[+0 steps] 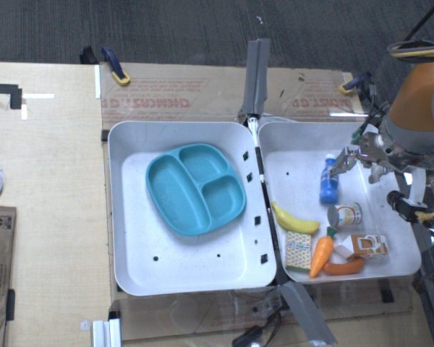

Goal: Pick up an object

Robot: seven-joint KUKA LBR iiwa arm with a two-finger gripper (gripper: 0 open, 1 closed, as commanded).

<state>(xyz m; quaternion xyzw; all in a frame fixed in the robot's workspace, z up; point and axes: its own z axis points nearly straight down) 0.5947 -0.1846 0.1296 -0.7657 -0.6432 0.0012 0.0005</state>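
The right bin (296, 147) holds several objects. A blue bottle (329, 182) stands near its middle, with a small tin can (345, 214) lying just below it. A banana (295, 220) lies along the left wall. At the front sit a carrot (320, 254), a green-and-white packet (298, 251), a small brown carton (369, 245) and a red-orange piece (343, 267). My gripper (359, 166) hangs over the bin's right half, just right of the bottle's top. Its fingers are spread, with nothing between them.
The left bin (130, 251) holds a teal divided plate (195, 188). A grey divider post (257, 78) stands between the bins at the back. Clamps (116, 65) hold cardboard behind them. The arm's cables (409, 204) hang over the right bin's right wall.
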